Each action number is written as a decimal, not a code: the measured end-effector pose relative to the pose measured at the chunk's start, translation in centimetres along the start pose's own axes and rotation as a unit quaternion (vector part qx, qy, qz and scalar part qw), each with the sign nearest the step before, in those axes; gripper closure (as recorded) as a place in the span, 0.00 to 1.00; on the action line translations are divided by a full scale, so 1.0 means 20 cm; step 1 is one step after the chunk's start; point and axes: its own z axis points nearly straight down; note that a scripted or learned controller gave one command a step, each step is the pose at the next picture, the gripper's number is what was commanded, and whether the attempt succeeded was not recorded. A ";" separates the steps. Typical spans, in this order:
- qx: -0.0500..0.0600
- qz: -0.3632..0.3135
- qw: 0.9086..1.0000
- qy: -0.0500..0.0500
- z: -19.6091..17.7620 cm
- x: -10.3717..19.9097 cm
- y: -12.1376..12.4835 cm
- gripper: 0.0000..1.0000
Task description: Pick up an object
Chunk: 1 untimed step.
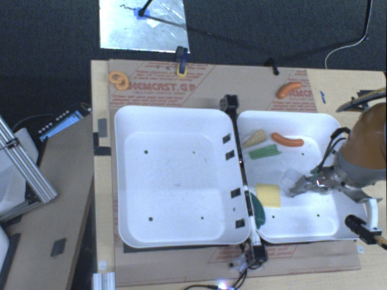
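Reaching in over the right bin from its right edge, gripper low beside yellow sponge; finger state unclear.

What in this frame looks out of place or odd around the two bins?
Two items lie outside the bins on the cardboard: an orange sausage-shaped toy beyond the right bin, and a pretzel-like ring beyond the left bin. A dark green object sits jammed against the divider.
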 end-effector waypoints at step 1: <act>-0.013 -0.008 1.000 0.000 -1.43 0.37 0.06 0.00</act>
